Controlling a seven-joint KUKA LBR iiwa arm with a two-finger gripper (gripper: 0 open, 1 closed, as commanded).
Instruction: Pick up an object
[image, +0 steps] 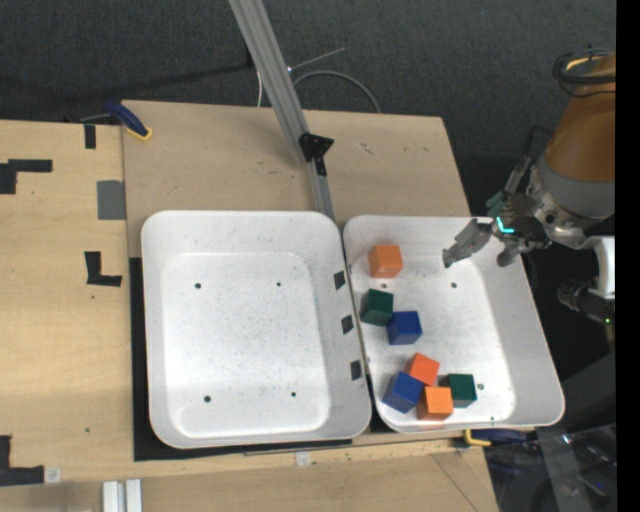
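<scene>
The right bin (520, 330) holds several small cubes. An orange cube (385, 260) lies near its upper left, with a green cube (377, 306) and a blue cube (404, 327) just below. Toward the front sit a blue cube (404, 391), two orange cubes (424, 368) (436, 402) and a green cube (461, 389), bunched together. My gripper (485, 247) hangs over the bin's upper right corner, open, its two fingers spread with nothing between them. It is well to the right of the orange cube.
The left bin (160, 300) lies beside the right one. A slanted metal pole (285, 90) runs from the top down to the gap between the bins. A white cable loops behind it on the wooden bench.
</scene>
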